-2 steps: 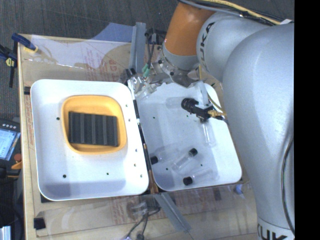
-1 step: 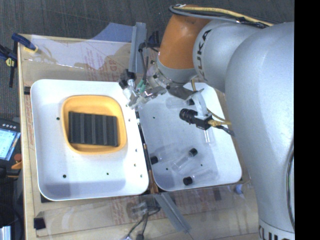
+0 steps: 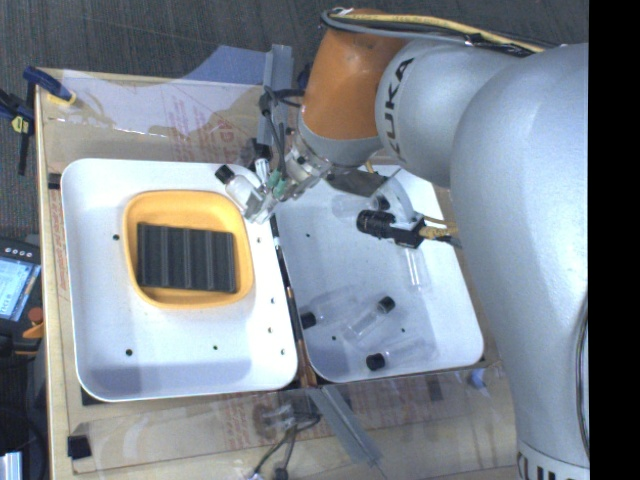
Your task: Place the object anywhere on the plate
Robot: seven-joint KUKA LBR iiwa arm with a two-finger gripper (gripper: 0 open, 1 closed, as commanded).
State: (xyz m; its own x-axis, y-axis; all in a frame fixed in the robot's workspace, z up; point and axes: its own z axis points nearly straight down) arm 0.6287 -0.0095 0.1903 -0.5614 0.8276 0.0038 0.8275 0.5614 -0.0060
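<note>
Nearest, clear vials w/ black caps [image 3: 385,306] are lying in the right bin [image 3: 452,308], looking light, slick, prob. fragile, so gripping mid-barrel seems best. Farther back, the claw [image 3: 258,190] is hovering by the yellow plate [image 3: 187,253] in the left bin [image 3: 100,348], apparently clamping a small capped vial [image 3: 238,184]

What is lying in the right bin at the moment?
The right bin holds several clear vials with black caps, lying near its front. The arm covers the bin's back part, so anything there is hidden.
</note>
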